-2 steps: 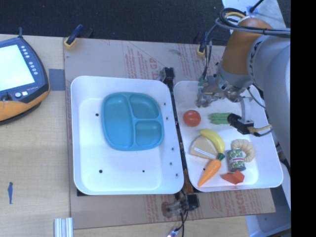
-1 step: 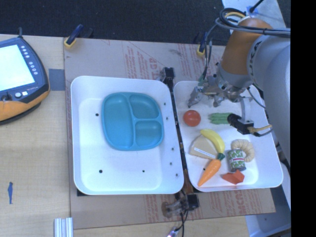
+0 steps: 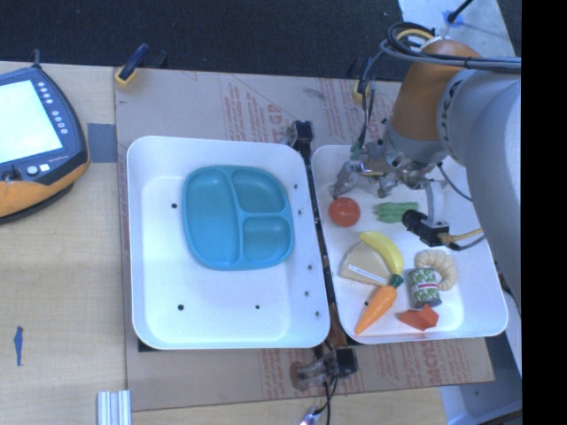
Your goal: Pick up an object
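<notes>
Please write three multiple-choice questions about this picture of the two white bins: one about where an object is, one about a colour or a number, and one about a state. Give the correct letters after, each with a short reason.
1. Where does the blue divided plate lie?
A. in the left bin
B. in the right bin
C. on the bare bench

2. How many compartments does the blue plate have?
A. two
B. three
C. five

3. How does the pincer stand to the red tomato?
A. it holds the tomato lifted above the bin
B. it presses the tomato into the blue plate
C. it is at the far end of the right bin, and the tomato lies loose on the bin floor beside it

Answers:
1 A: the plate lies alone in the left bin.
2 B: one large section and two smaller ones are visible.
3 C: the tomato rests on the bin floor, nearer the camera than the pincer, with nothing gripping it.
</notes>
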`<state>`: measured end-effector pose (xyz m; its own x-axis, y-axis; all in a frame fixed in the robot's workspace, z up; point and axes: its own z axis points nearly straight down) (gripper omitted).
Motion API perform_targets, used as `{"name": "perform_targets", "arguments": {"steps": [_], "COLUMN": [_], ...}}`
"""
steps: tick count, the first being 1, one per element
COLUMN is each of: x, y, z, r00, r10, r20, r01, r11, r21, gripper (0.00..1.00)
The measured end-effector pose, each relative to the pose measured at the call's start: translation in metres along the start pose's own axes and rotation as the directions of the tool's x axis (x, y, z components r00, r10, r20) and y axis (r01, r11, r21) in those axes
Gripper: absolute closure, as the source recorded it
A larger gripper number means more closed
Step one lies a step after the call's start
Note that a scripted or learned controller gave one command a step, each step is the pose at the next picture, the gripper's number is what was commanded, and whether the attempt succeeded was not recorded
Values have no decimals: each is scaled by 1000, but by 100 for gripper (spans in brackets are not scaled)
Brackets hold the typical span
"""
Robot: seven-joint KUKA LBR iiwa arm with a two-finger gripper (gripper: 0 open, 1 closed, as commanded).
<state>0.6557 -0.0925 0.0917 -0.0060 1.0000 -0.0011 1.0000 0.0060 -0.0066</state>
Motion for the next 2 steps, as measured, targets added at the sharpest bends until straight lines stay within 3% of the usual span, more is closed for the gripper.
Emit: {"name": "perform_targets", "arguments": {"steps": [2], "x": [0], "y": [0], "z": [0], "r00": [1000], "r10": [0], "r20": [0], "r01": [0], "r11": [1000], "r21": [-1], "gripper": [0]}}
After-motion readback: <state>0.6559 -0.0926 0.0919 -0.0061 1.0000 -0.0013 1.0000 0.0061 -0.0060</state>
